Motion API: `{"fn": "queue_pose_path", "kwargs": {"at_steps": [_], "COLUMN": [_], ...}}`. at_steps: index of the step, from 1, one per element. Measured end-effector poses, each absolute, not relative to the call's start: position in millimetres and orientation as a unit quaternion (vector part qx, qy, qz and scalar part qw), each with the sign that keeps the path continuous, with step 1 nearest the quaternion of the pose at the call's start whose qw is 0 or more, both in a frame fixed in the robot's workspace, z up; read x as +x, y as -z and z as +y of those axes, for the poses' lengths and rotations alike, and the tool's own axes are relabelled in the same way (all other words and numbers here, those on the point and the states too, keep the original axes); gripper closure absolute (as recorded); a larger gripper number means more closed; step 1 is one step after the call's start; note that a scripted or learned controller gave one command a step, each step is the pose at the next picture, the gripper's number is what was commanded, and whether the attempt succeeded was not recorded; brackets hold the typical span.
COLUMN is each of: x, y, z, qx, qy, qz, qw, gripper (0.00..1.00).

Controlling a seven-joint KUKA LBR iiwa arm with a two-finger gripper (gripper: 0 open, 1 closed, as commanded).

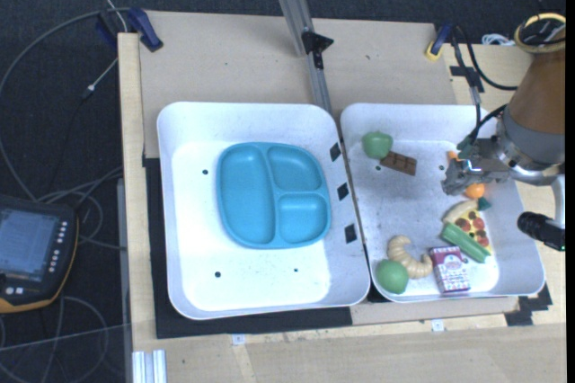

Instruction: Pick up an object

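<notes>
Two bins sit side by side on the surface. The left bin holds a divided tray. In the right bin, an apple lies at the back with a chocolate bar just beside it. A second apple, a croissant and a small box lie at the front. A pizza slice lies behind the box, and the claw hangs over the bin's right side.

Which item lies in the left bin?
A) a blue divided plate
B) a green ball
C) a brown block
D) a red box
A: the blue divided plate lies in the left bin, while the other toys sit in the right bin.
</notes>
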State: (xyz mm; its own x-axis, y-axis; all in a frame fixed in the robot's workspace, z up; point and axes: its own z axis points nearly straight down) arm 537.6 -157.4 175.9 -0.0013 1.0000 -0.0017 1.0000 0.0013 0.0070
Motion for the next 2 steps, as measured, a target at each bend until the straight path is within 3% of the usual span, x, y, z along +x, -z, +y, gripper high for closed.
{"fn": "queue_pose_path", "kwargs": {"at_steps": [1,2], "x": [545.4,546.6], "y": [-239,-266], "z": [-158,-157], "qx": [0.706,0.707], "qy": [-0.0023,-0.0015], "qz": [0.708,0.708], "qw": [0.004,0.002], "gripper": [1.0,1.0]}}
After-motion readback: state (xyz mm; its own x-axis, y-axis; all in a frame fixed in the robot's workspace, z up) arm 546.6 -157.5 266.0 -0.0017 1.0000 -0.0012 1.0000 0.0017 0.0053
